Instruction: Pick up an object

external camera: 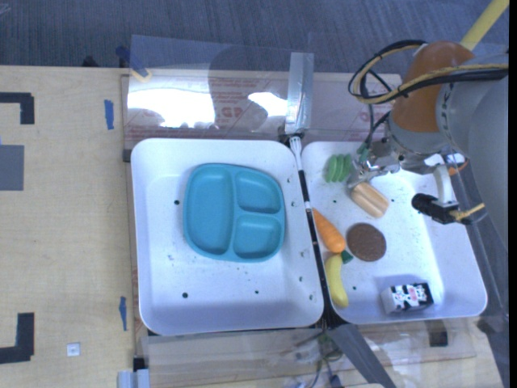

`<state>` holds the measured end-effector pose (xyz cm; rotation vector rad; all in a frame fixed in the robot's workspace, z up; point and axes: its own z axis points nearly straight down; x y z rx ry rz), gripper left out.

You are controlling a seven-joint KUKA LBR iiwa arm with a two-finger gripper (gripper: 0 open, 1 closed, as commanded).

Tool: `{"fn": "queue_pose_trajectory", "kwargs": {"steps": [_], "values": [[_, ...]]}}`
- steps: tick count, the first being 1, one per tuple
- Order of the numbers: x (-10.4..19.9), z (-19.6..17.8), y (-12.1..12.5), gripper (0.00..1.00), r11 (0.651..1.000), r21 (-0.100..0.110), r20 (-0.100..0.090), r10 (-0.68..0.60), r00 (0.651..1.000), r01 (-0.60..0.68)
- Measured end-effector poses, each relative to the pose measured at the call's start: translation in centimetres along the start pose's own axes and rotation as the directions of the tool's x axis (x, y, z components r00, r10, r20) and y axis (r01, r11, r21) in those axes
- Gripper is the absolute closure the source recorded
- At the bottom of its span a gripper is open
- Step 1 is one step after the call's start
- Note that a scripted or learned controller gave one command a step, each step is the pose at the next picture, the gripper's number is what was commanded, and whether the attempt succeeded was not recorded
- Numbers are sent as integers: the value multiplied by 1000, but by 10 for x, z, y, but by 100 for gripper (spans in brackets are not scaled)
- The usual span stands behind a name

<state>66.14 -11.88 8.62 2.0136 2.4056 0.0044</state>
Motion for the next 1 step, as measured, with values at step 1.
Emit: {"fn": "queue_pose_trajectory", "kwargs": {"steps": [1], "values": [[0, 0, 0, 0, 1000, 0, 0, -1, 1000, 1]]}}
